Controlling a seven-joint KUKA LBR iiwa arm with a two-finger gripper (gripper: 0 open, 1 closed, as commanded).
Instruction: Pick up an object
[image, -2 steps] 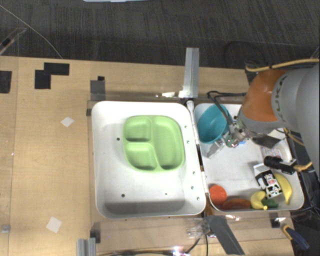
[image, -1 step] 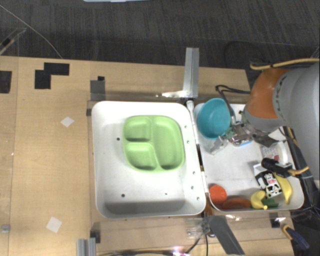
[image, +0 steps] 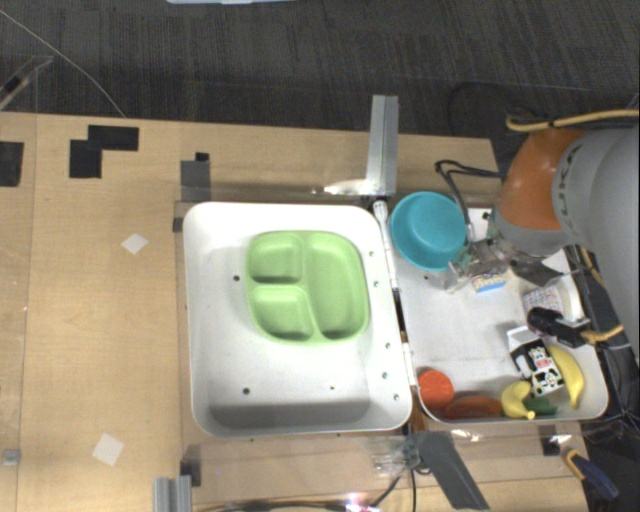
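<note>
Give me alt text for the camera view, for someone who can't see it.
A grey robot arm reaches over the right bin, which holds a blue bowl, a banana and an orange ball. The left bin holds a green divided tray.

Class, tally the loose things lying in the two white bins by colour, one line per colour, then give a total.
Green: 1, the divided tray in the left bin.
Blue: 1, the bowl in the right bin.
Yellow: 1, the banana.
Orange-red: 2, a round piece and a darker long piece.
Total: 5
</note>
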